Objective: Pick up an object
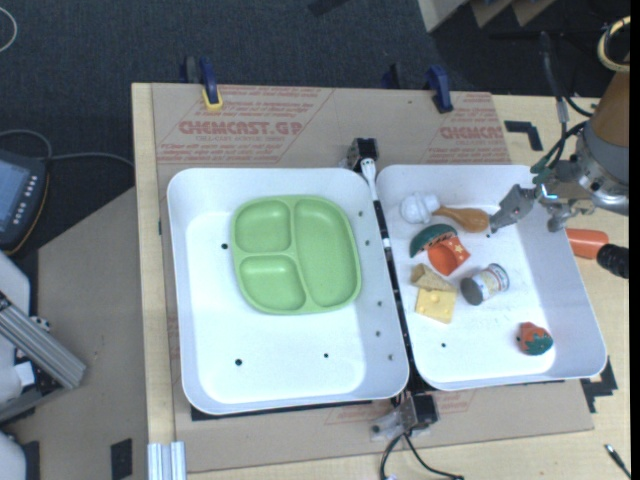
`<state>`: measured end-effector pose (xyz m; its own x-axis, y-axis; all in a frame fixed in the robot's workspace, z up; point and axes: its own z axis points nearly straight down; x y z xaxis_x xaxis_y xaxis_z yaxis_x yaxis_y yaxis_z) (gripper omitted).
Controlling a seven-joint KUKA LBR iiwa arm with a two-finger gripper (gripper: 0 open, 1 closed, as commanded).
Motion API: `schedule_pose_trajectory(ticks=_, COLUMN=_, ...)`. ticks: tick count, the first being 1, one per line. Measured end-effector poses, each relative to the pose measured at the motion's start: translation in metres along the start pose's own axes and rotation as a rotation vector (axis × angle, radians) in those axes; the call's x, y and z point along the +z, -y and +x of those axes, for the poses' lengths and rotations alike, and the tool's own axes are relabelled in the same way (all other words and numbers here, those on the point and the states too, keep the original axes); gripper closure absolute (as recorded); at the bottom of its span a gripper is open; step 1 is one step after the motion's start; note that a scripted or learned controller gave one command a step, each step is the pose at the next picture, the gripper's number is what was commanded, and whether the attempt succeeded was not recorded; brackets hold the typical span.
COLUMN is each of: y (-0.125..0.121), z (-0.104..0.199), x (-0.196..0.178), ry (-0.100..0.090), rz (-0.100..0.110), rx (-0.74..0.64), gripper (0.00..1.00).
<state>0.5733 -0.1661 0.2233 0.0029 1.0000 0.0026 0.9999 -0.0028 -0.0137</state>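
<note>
Above the right bin's (585,308) upper right part the gripper (527,206) is seen, fingers spread apart and nothing held between them; just left of it lies a tan wooden spoon-like piece (463,216). Nearby are clustered a white object (417,208), an orange-and-green toy (442,247), yellow blocks (434,298) and a small jar (484,283); a green divided tray (296,253) sits in the left bin (200,348). Details of the small toy (534,339) near the lower right corner cannot be made out.

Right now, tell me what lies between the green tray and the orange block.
In the camera view, the two bins' adjoining rims lie between the green tray and the orange block, plus bare white floor.
</note>
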Motion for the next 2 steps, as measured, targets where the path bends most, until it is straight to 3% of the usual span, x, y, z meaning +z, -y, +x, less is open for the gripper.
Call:
schedule_pose_trajectory(ticks=1, y=-0.003, z=0.0, x=-0.008, ry=0.003, rz=-0.014, rx=-0.003, gripper=0.0)
schedule_pose_trajectory(ticks=2, y=-0.006, z=-0.005, x=0.037, ry=0.001, rz=-0.009, rx=-0.003, gripper=0.0)
